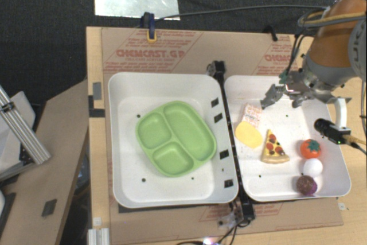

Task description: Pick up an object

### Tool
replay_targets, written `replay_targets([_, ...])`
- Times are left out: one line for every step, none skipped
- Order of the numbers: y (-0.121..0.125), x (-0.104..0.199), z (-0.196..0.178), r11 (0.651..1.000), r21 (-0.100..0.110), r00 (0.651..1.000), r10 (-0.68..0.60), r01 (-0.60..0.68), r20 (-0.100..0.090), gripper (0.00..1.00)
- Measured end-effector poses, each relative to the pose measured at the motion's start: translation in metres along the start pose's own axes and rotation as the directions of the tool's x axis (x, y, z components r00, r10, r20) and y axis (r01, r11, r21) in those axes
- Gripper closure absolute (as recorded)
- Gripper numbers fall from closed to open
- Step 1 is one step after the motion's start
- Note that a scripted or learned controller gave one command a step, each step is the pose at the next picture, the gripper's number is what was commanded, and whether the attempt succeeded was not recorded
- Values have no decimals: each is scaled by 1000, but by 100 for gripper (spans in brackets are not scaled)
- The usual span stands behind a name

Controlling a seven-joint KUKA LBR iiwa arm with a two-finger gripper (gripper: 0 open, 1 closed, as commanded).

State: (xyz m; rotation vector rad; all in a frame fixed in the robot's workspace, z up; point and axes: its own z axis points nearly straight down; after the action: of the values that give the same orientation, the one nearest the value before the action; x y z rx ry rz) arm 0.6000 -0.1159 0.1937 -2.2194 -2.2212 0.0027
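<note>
The right bin (287, 195) holds several toy foods. A yellow cheese wedge (248, 135) lies beside a small pink and white packet (252, 113), with a pizza slice (274, 149) just right of them. A red tomato (310, 148), a white ball (312, 167) and a purple ball (306, 185) sit in a column near the bin's right side. My gripper (284, 99) hangs over the far part of this bin, up and right of the packet. It is open and nothing sits between its fingers.
In the left bin (123, 123) lies a green divided plate (175, 137). A black divider with clips (225, 123) runs between the bins. A black part with a white bracket (331, 130) juts over the right bin's right edge.
</note>
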Motion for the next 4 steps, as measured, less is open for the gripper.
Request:
replay_targets([-6, -3, 61, 1000, 1, 1000, 0, 0, -1, 0])
replay_targets([-3, -2, 107, 1000, -7, 1000, 0, 0, -2, 0])
replay_targets([0, -2, 91, 1000, -19, 1000, 0, 0, -3, 100])
replay_targets([10, 4, 34, 1000, -8, 1000, -4, 4, 1, 100])
